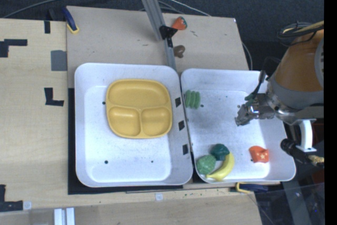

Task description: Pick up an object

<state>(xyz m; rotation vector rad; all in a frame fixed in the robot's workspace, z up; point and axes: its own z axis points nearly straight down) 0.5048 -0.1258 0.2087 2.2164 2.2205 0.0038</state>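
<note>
Here, pincer (243, 116) over right bin (274, 79), nothing visibly held, finger spread impossible to tell.

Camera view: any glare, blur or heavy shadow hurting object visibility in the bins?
Camera view: lighting even and soft, no blown glare on the two white plastic bins; overall slightly soft and grainy; the gripper looks smeared, its detail unclear; small green ridged toy and yellow plastic banana readable, with faint shadows.

My gripper (243, 117) is too small and blurry to make out properly, and behind it my arm (300, 76) gets chopped off by the frame edge.
</note>
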